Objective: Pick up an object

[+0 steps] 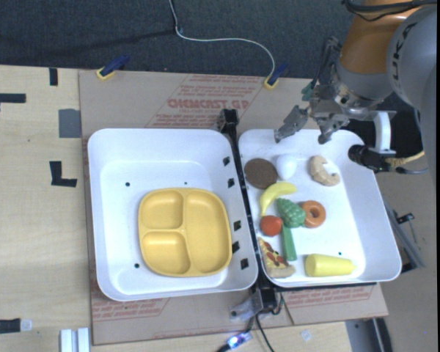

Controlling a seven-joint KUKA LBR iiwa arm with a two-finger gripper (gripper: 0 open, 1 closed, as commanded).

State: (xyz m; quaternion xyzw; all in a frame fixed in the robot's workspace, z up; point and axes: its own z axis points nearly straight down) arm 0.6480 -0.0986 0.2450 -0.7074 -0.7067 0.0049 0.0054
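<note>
Arm: the grey KUKA arm with its orange band (pixel 381 13) reaches in from the right, above the far right corner of the right bin.
Gripper: the two-finger gripper (pixel 308 129) hangs over the far edge of the right bin (pixel 374 218), its fingers spread wide with nothing between them.
Right bin, far end: a round brown cookie (pixel 261 171) lies by the bin's left wall; a white egg (pixel 287 166) sits just beside it; a tan bagel-like pastry (pixel 324 170) lies toward the right wall.
Right bin, middle: a yellow banana (pixel 276 194) curves beside a green broccoli piece (pixel 290 215), whose stalk runs toward the near edge; an orange doughnut (pixel 313 214) touches the broccoli on its right; a red tomato (pixel 271 225) sits on its left.
Right bin, near end: a yellow wedge (pixel 327 265) lies along the near edge; a pizza slice (pixel 273 258) lies in the near left corner.
Left bin: the left bin (pixel 117 167) holds a yellow divided plate (pixel 185 232) with three compartments, set toward the near right part.
Bench: cardboard sheet (pixel 198 97) lies under both bins; a white cable (pixel 205 31) loops across the dark far surface.
</note>
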